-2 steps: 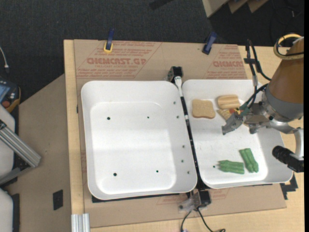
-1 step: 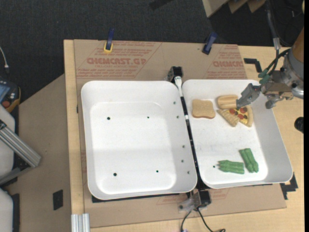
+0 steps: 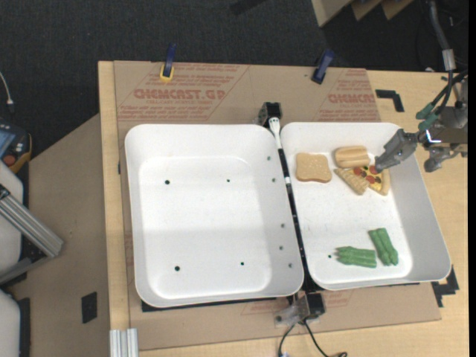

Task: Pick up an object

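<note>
Two shallow white plastic bins sat side by side on a brown cardboard-covered bench (image 3: 223, 80). Left white bin (image 3: 149, 155) held no loose items I could make out, just small dark dots on its floor. Right white bin (image 3: 416, 229) held all the toy food: tan bread-slice toy (image 3: 313, 167) near its upper left, a tan bun-shaped toy (image 3: 351, 155) just right of it, a pizza-wedge toy with red and yellow topping (image 3: 366, 179) just below the bun and touching or nearly touching it, and two green bean-pod toys (image 3: 370, 251) near the bin's lower edge, set at an angle to each other, ends close together.

Grey two-finger gripper (image 3: 379, 166) reached in from the right, tilted down-left, tip right at the pizza wedge's right end and just beside the bun. Gripper state: cannot tell, tip too small and dark against the toys. Nothing visibly lifted; all toys were lying on the bin floor
</note>
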